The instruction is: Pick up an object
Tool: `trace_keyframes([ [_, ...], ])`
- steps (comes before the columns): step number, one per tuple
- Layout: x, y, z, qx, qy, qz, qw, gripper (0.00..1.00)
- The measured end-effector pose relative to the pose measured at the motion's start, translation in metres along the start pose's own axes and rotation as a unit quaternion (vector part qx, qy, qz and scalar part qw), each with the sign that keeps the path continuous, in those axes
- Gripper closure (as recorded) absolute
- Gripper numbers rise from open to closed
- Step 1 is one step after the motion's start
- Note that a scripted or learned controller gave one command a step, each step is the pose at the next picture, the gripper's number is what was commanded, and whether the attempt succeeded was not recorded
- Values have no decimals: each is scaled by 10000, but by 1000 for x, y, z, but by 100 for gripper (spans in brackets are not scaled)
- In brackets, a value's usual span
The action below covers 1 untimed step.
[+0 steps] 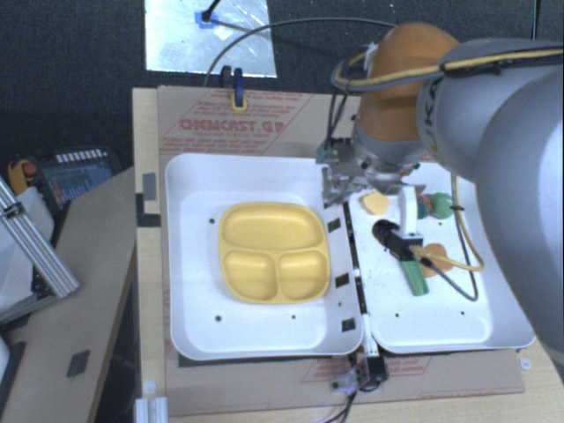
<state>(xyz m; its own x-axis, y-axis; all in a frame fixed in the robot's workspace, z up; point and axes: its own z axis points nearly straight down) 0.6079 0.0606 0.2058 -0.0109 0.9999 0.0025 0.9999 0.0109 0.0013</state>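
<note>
The pincer (339, 183) hangs over the far stretch of the ridge where the two bins meet. The slant of the view hides whether it is open or closed, and nothing can be seen in its grasp. The main risk from here, as I judge it, is a descent onto that ridge: the tool would strike the rim walls, or close on air. The nearest candidate, a small pale yellow piece (376, 203), lies just right of the pincer, in the far left part of the right bin (441, 329), and is low enough to be missed or nudged aside. Nearer and further right lie a green stick (414, 278) and an orange piece (434, 258), close together, so a grab there could catch both. To the left, a yellow divided tray (271, 251) sits in the left bin (189, 236); it looks too broad to grasp except by its edge.
</note>
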Motion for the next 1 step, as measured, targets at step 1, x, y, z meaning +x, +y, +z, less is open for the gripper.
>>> trace_keyframes([
  [1,49,-5,-16,-6,-2,9,10000,100],
])
